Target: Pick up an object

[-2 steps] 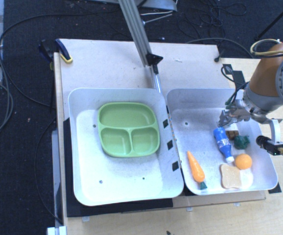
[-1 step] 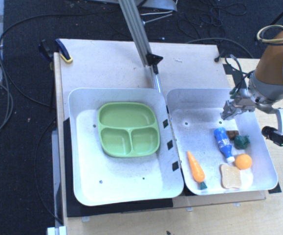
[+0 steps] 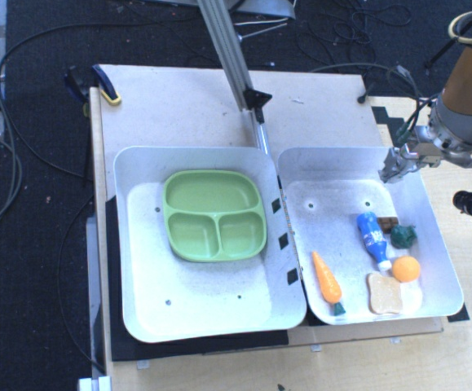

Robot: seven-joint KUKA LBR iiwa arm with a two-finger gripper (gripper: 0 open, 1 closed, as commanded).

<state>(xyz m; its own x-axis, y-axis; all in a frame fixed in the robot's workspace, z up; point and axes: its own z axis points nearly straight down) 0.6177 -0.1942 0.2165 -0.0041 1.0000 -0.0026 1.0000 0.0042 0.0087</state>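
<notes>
The right bin (image 3: 325, 194) holds a blue bottle (image 3: 372, 237), an orange ball (image 3: 406, 269), a carrot (image 3: 327, 278), a slice of bread (image 3: 385, 294), a dark green piece (image 3: 403, 236) and a small brown block (image 3: 388, 223). My gripper (image 3: 392, 172) hangs over that bin's far right corner, above and behind the blue bottle. It touches none of the objects and nothing shows between its fingers.
The left bin (image 3: 138, 292) carries a green divided plate (image 3: 216, 215). A grey metal pole (image 3: 227, 43) slants down to the gap between the bins. Cables lie on the dark floor around the bench.
</notes>
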